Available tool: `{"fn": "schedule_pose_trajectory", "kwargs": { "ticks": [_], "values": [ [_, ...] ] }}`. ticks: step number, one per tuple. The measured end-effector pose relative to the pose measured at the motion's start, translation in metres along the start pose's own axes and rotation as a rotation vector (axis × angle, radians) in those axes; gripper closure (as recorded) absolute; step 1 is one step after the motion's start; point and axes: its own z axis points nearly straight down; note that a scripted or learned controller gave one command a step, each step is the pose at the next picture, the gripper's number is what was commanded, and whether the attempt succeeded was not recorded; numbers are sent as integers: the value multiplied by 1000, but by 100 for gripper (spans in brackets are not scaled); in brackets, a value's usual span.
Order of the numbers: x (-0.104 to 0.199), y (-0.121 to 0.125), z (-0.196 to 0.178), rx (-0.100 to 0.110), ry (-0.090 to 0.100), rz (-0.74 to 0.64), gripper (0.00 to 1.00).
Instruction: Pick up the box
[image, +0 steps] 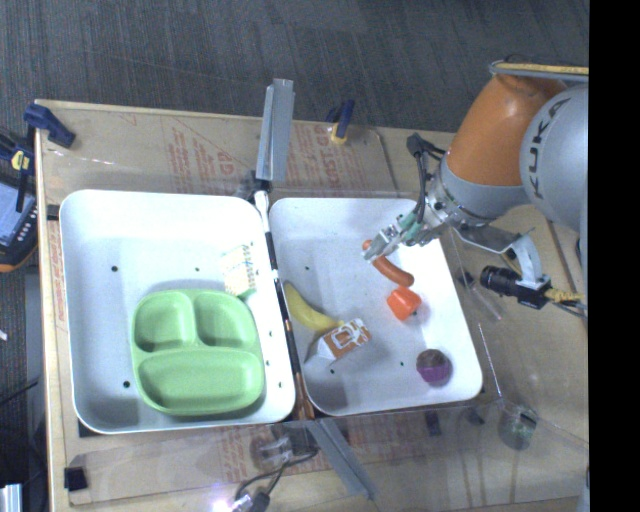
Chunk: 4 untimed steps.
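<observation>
Across the right bin (452, 300), my gripper (392, 240) hovers spread and empty over the hot dog (392, 270); I should swing down-left, squarely above the box (345, 339).

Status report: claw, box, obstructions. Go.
Claw above right bin's far side, over the sausage. Box lies ungrasped near front, against the banana. Nothing on top of it.

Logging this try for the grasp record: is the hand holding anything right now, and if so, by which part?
Nothing is seen held. The hand hovers over the right bin, just above the sausage, far from the box beside the banana.
</observation>
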Motion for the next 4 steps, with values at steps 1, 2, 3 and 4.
{"fn": "schedule_pose_trajectory", "kwargs": {
  "ticks": [1,2,3,4],
  "values": [
    [68,-29,-23,1,2,-144,100],
    [123,-8,-23,4,4,17,100],
    [234,-15,-13,6,3,401,100],
    [177,97,-64,3,2,627,100]
  ]
}}
